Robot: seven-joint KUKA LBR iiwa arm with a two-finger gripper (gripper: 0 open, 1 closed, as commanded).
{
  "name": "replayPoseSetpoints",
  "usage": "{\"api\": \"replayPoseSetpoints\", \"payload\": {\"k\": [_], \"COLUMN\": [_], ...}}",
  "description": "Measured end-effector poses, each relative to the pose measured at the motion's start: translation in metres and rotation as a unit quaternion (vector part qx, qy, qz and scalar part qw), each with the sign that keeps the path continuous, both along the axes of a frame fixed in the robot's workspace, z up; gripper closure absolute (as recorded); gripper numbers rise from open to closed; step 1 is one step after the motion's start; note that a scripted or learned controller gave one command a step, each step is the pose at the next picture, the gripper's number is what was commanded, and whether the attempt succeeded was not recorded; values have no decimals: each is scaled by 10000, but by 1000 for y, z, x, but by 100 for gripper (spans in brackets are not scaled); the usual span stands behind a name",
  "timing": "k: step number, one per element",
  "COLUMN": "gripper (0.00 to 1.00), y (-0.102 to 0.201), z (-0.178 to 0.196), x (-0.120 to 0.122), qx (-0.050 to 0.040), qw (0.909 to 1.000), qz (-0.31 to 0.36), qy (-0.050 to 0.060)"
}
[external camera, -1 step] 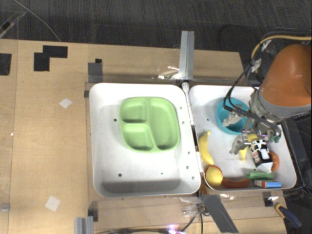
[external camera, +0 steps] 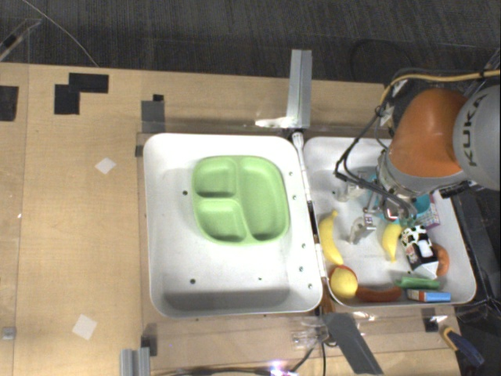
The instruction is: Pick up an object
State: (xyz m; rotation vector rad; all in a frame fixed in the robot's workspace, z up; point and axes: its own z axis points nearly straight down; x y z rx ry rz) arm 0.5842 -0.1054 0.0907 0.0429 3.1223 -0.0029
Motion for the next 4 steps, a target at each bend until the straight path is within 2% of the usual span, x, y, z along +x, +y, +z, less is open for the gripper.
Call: {"api": "replayPoseSetpoints", "payload": {"k": [1,2,3,4], "gripper": [0,0,0,0], "y": [-42,-5,-64,-99], "z": [37,-1,47,-1], "x": [-1,-4,-4,-52], "qx": [42,16,10,21], "qw": [9997,9987,9990,9916], "qz": [-226,-501,-449,-1290], "qy": [29,20,37,24]}}
